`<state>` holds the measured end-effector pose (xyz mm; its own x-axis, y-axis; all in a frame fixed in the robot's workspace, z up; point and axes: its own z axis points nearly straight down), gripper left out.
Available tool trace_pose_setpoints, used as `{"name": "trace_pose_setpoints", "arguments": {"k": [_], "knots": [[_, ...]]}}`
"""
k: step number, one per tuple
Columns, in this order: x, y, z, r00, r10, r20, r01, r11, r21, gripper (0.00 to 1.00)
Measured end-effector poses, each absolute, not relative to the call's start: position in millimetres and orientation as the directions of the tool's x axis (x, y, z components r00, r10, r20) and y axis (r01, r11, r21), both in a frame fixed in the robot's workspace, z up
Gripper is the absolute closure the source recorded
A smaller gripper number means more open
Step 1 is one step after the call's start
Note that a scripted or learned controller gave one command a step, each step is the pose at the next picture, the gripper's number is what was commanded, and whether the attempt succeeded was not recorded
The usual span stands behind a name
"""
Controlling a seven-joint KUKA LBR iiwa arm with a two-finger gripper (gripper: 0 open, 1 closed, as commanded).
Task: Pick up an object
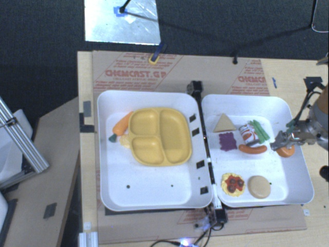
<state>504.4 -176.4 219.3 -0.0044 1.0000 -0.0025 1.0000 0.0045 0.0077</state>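
Two shallow white bins are seen side by side on the table (169, 66). In the left bin (110, 138) a yellow divided plate (157, 136) is laid, with a toy carrot (122, 123) touching its upper left edge.

In the right bin (295, 189) several toy foods are scattered: a tan wedge (224, 123), a purple piece (227, 141), a red and white can (247, 133) beside a green piece (261, 131), a sausage (253, 149), a small plate of spaghetti (233, 184) and a pale round bun (259, 187).

The pincer (284, 144) is seen low at the right side of the right bin, reached in from the right. An orange piece (286, 151) is seen directly at its tips, near the bin's right wall and just beside the end of the sausage. Whether the pincer is spread or pressed together cannot be told, nor whether the orange piece is pinched or merely lying under it.

The step in hand is judged to be the grasp itself, with the orange piece taken as the target. No object is seen lifted clear of the bin, so the task is judged not yet done.

For the next move, a firm closure on the orange piece is called for, followed by a straight lift. Care is needed so that the sausage is not dragged along and the bin wall is not struck.
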Motion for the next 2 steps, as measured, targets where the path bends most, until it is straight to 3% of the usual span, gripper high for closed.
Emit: {"name": "trace_pose_setpoints", "arguments": {"k": [2], "knots": [[524.1, -64, 228, -0.010, 1.000, 0.001, 1.000, 0.010, 0.003, 1.00]]}}
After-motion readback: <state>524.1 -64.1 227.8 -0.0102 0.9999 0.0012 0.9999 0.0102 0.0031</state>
